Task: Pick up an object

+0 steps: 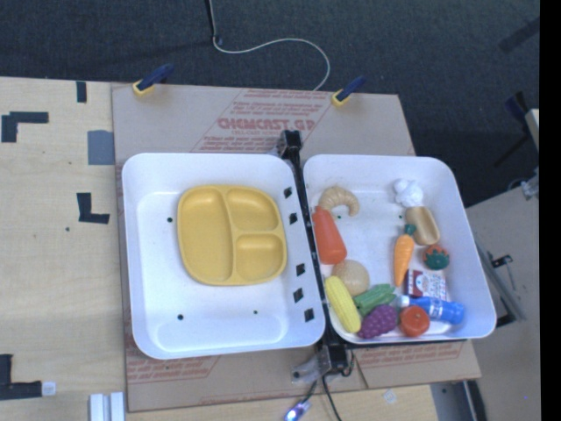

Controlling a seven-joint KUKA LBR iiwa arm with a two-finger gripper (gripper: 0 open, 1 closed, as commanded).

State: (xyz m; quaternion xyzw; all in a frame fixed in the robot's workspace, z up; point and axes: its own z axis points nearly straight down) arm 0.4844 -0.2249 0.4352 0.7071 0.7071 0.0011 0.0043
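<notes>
Pincer: can't tell its state | Toys: packed in right bin (465, 226), orange carrot (402, 260) upright near its right wall, long axis front-to-back | Left bin (145, 235): yellow tray (232, 235) | Arm side: right bin nearer, I'd judge.

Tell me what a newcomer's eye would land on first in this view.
The yellow divided plate stands out first, lying alone in the left white bin. Next comes the bright jumble of toy food crowded into the right white bin: a red-orange pepper and a corn cob near the shared divider, a carrot toward the middle, and purple grapes along the near edge.
</notes>
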